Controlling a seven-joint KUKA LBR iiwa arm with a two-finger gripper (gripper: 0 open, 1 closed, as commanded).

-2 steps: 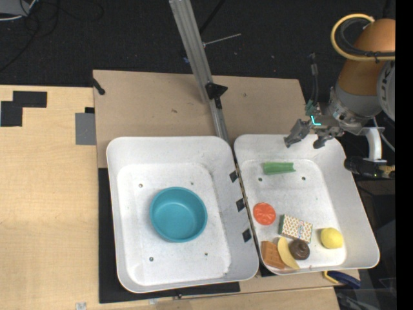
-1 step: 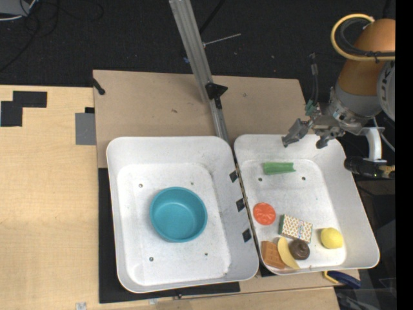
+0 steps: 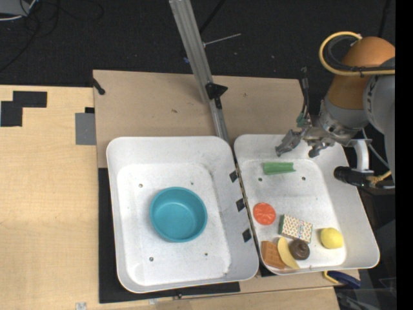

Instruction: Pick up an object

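Teal bowl [image 3: 179, 214] sits alone in left bin [image 3: 129, 166]. Aluminium rail [image 3: 197, 60] runs diagonally up from the bins. Wood bench [image 3: 45, 192] underneath.

Arm [image 3: 371, 76] cut off right; brown item [image 3: 272, 255] perhaps part-hidden.

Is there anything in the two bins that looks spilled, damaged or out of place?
Nothing stands out. The teal bowl sits upright in the left bin; the small items lie loose in the right bin, none spilled or broken.
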